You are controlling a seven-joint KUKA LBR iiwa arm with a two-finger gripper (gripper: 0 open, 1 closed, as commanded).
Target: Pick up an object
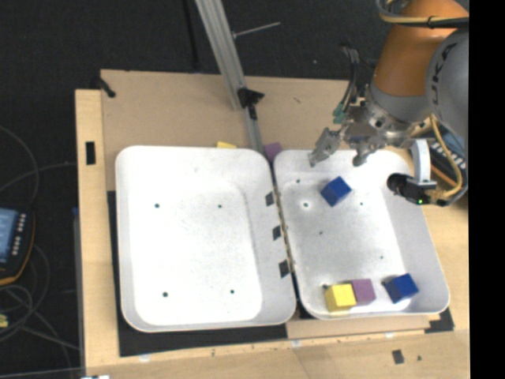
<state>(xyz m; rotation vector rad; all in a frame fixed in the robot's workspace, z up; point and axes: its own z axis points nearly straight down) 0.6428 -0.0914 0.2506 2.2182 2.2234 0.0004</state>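
The tool (341, 151) hangs with its 2 fingers spread wide and nothing between them. The blue cube (336, 190) lies just below it in the right bin (418, 235), nearer the camera.

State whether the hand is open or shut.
Open: the hand hangs above the right bin, its fingers spread apart with nothing between them.

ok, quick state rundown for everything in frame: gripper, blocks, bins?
gripper: open, fingers spread, holding nothing, above the far end of the right bin
blue block: loose in the right bin, just below the gripper
second blue block: resting at the near edge
yellow block: near edge, touching the purple block
left bin: lying flat beside the right bin
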